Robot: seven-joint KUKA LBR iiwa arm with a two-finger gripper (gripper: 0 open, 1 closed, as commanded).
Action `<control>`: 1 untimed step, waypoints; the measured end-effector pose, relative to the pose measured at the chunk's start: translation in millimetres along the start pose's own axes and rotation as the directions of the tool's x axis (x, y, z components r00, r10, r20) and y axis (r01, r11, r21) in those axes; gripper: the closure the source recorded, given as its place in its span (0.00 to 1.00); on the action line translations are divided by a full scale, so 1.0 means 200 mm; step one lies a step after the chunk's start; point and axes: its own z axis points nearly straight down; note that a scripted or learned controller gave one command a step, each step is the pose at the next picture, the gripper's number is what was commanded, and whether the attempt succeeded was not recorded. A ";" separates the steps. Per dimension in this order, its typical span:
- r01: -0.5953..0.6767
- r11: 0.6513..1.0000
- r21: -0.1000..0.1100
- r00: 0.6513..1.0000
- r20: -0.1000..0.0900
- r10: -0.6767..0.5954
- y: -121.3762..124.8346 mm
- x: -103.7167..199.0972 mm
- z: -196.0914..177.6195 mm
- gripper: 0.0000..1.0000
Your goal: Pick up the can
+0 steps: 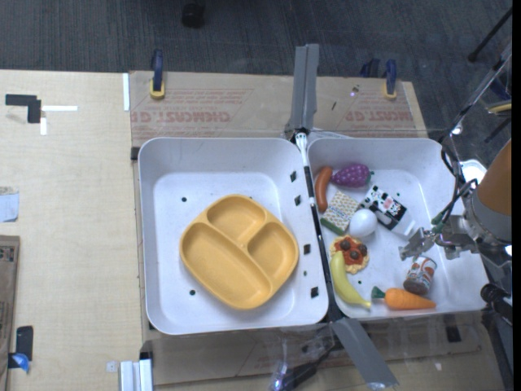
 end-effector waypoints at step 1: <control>0.050 0.999 0.001 0.999 -0.007 -0.050 0.01 -0.14 0.24 0.00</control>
